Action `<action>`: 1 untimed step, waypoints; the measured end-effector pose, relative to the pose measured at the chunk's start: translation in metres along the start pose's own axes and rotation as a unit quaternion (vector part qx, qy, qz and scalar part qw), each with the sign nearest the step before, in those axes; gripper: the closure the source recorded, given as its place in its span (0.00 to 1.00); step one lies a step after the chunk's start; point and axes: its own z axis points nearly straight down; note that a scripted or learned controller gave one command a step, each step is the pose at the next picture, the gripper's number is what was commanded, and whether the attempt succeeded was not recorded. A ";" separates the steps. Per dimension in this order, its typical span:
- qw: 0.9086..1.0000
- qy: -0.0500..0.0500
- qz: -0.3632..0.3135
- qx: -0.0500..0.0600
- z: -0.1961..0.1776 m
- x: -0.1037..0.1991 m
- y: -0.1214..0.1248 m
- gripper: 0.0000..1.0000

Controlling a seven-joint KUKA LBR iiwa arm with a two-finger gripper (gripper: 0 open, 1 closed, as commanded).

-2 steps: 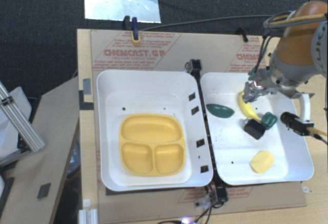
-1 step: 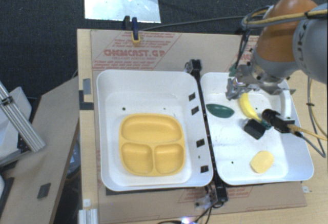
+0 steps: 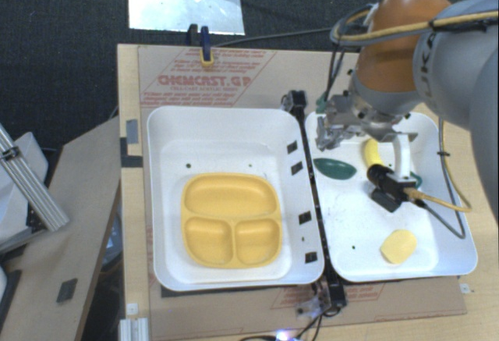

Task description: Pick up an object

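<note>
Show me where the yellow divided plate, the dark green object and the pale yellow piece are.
yellow divided plate [image 3: 231,197], camera view, floor of its large compartment.
dark green object [image 3: 335,168], camera view, its centre.
pale yellow piece [image 3: 398,246], camera view, its centre.

The left bin [image 3: 168,136] holds a yellow divided tray [image 3: 231,218] lying flat in its middle. In the right bin [image 3: 437,253], the gripper [image 3: 330,135] hangs over the far left corner. A dark green oval piece [image 3: 335,168] lies just near of it and a yellow banana-like object [image 3: 369,152] to its right. A pale yellow slice [image 3: 398,246] lies well apart, toward the near edge.
</note>
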 end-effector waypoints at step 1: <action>1.000 0.000 0.000 0.000 -0.001 0.058 0.007 1.00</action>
